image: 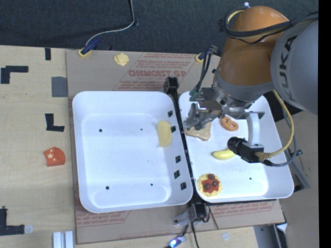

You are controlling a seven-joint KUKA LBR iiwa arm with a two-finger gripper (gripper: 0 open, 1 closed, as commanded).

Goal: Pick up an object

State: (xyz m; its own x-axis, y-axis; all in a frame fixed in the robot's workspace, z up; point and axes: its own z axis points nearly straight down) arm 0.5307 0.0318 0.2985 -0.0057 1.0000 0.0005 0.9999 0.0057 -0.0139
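Observation:
My gripper [195, 122] hangs low over the left part of the right bin [258, 190], its metal fingers right above a tan flat piece [201, 133] that lies on the bin floor. An orange ring-shaped piece [228, 123] sits just right of it. A yellow banana-like piece [222, 154] lies nearer the front, and a small round pizza [209, 184] with red dots rests at the front left of that bin. A pale yellow oval piece [164, 134] lies at the right side of the left bin [103, 138].
A black divider with clips [178, 138] runs between the bins. A black cable fitting [243, 149] hangs off the arm over the right bin. Outside the bins, a red piece [55, 156] lies on the bench at left and a yellow lump [121, 59] at the back.

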